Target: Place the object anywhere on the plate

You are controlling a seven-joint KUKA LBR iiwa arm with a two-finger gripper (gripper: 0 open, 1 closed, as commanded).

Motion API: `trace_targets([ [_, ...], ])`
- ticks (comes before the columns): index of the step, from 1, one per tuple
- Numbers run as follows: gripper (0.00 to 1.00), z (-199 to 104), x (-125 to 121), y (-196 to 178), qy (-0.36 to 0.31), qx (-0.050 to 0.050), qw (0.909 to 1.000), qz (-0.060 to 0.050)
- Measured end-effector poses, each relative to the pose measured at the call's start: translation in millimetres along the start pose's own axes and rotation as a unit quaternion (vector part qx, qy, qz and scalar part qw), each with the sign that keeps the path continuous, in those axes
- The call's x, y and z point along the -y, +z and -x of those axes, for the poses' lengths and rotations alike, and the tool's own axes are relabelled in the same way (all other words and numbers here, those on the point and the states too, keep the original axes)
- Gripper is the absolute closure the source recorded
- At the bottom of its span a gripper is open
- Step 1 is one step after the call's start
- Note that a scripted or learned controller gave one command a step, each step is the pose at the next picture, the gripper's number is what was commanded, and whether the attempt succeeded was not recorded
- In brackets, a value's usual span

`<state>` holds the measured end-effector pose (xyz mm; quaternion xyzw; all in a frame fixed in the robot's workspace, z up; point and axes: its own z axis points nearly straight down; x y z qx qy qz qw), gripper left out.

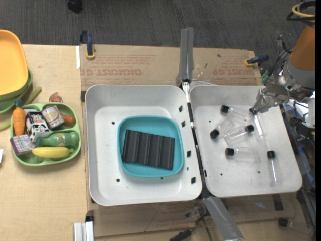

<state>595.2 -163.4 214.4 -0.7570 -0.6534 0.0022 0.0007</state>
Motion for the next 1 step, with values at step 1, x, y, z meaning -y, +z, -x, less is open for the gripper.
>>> trace_targets([
  [1, 0.00, 0.1, 0.0, 0.0, 0.000, 0.000, 1.0000, 0.000],
])
